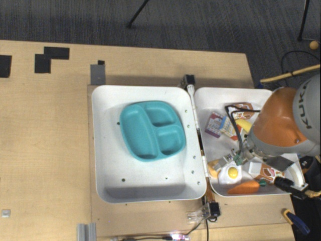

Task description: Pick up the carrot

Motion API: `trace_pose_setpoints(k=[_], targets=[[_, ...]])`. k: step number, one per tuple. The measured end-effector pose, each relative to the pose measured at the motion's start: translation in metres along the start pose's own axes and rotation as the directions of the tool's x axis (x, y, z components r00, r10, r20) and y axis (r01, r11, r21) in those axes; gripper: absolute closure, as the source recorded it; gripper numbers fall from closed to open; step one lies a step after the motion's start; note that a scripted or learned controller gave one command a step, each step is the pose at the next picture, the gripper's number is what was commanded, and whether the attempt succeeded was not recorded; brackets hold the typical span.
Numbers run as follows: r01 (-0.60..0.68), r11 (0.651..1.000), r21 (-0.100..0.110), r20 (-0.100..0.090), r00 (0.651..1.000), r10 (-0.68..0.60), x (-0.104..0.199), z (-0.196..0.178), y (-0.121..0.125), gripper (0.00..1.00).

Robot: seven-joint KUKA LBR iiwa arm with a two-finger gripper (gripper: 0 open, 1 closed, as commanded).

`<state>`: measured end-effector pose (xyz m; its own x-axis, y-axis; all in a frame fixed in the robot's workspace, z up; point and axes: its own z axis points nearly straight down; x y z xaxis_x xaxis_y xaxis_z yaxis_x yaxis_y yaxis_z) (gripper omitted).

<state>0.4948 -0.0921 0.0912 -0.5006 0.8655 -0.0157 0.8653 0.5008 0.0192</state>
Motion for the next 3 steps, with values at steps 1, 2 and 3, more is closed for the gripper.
trace_pose_setpoints(k=[1,2,3], targets=[[-0.285,0.958,0.004,-0.002,0.958,0.285,0.0,0.001,-0.002,0.0],[-0.28,0.96,-0.006,0.0,0.96,0.28,-0.001,-0.011,0.002,1.0],[-0.281,0.96,-0.005,-0.001,0.96,0.281,-0.001,-0.01,0.002,0.0]])
